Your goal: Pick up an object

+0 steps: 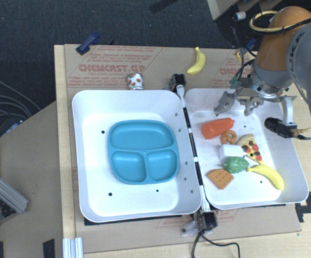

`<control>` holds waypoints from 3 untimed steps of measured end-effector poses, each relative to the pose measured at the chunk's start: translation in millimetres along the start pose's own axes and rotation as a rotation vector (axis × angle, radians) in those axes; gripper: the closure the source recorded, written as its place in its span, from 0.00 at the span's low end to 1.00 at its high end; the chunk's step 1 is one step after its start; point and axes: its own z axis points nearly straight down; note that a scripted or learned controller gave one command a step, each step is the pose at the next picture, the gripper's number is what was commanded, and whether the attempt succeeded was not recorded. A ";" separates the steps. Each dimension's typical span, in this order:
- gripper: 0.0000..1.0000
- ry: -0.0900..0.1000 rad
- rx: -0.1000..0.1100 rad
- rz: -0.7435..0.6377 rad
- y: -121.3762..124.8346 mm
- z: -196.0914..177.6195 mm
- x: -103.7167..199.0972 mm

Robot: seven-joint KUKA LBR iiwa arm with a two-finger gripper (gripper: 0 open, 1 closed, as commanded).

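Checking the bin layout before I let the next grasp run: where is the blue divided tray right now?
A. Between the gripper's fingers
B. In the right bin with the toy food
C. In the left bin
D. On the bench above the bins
C. The blue divided tray lies flat in the left bin, while the gripper hangs spread over the right bin, above the orange carrot.

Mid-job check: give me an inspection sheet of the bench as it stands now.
Surface: cardboard-topped bench bearing left bin and right bin.
Job's things: in right bin, orange carrot, pretzel, pizza slice, green toy, cracker, banana.
Clutter: blue divided tray in left bin; second banana and small spotted toy on bench.
Grippers: gripper open above carrot, holding nothing.
Cables: yellow loop by arm; bundle left.
Surroundings: dark floor.
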 end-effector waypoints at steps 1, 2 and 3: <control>0.00 -0.001 -0.046 0.003 -6.3 45.5 35.7; 1.00 -0.002 -0.049 0.004 -6.1 34.8 35.5; 0.00 -0.001 -0.048 0.004 -6.2 35.0 35.5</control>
